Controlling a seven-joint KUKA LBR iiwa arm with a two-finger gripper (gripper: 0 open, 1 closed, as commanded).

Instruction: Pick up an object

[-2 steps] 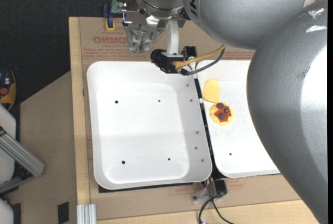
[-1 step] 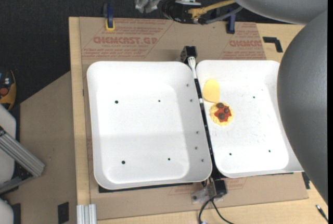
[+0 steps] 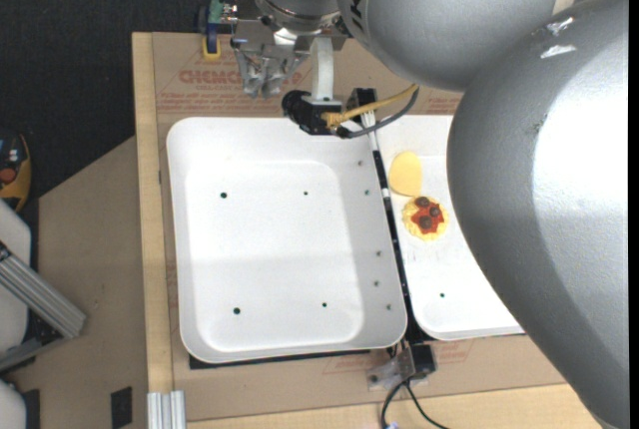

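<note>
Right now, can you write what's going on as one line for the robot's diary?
stage: reaching | gripper: above bench past left bin far rim, nothing seen held | right bin: yellow piece, tart-like toy with red topping

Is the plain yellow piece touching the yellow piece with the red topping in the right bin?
Apart. The camera view shows a thin strip of white bin floor between the plain yellow piece and the red-topped piece.

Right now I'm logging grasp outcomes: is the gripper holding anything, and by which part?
Cannot be told. The gripper hangs above the bench beyond the left bin, with nothing visible in it.
</note>
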